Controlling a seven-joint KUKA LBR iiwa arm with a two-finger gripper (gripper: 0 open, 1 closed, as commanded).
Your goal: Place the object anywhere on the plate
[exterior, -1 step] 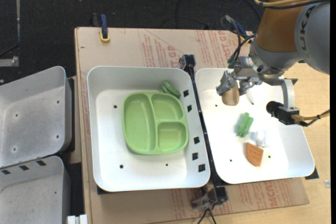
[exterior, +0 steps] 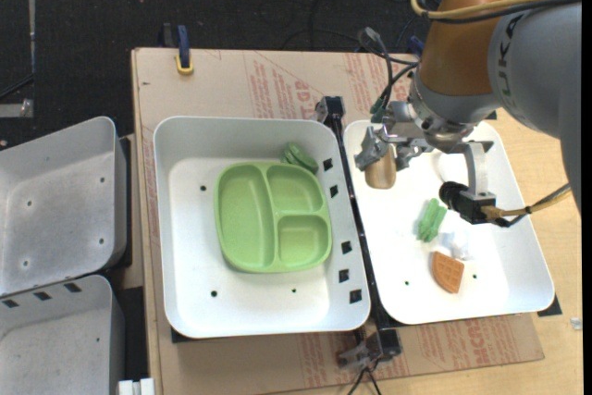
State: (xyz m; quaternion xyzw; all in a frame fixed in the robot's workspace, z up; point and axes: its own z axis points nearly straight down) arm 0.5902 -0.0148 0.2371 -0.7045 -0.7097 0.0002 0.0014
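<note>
Carefully now: my pincer (exterior: 381, 154) seems clenched on a small tan object (exterior: 380, 172) that hangs just under it, over the far left corner of the right bin (exterior: 518, 291). I judge the carry is what counts: lift clear of the divider (exterior: 350, 199) between bins, travel left, and let go only above the green plate (exterior: 274, 217), which lies mid left bin (exterior: 185, 291), near and left of me.

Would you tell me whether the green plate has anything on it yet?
Empty: the plate's three compartments show bare green in the left bin.
</note>
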